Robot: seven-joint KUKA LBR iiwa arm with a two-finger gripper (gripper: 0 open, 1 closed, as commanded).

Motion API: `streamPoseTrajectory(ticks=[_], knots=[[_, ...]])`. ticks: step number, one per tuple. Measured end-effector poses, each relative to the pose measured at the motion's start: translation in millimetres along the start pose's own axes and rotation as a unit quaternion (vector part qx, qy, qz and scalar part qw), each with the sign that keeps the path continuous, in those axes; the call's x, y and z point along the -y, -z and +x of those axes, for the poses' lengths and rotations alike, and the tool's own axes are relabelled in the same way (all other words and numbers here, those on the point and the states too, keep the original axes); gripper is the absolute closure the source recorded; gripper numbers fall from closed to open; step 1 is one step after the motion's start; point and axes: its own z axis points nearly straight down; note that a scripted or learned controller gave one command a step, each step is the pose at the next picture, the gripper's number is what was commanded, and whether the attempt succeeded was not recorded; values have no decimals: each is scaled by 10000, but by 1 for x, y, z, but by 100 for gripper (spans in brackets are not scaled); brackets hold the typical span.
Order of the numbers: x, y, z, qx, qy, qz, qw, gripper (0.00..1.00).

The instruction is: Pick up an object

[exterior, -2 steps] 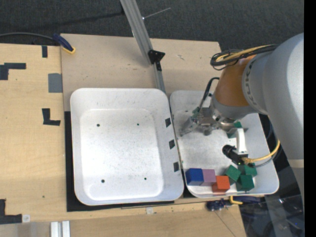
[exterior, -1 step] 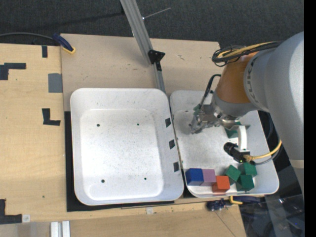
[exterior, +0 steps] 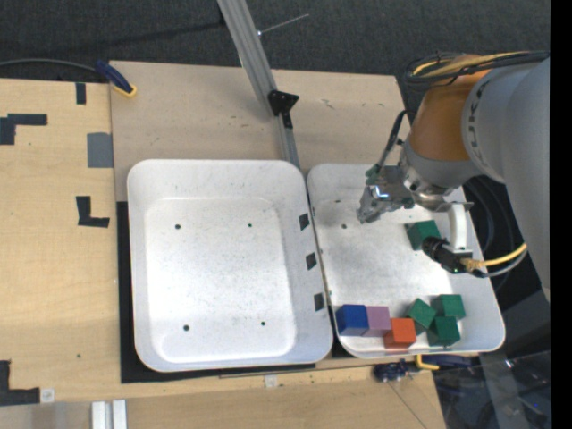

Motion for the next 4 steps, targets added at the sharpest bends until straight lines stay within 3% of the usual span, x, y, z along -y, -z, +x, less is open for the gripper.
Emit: streamPoseTrajectory(ticks=[2, 4], knots=[[-5, 109, -7, 5, 2, -15, 10000, 100], [6, 99, 98, -7, 27, 22, 10000, 100]])
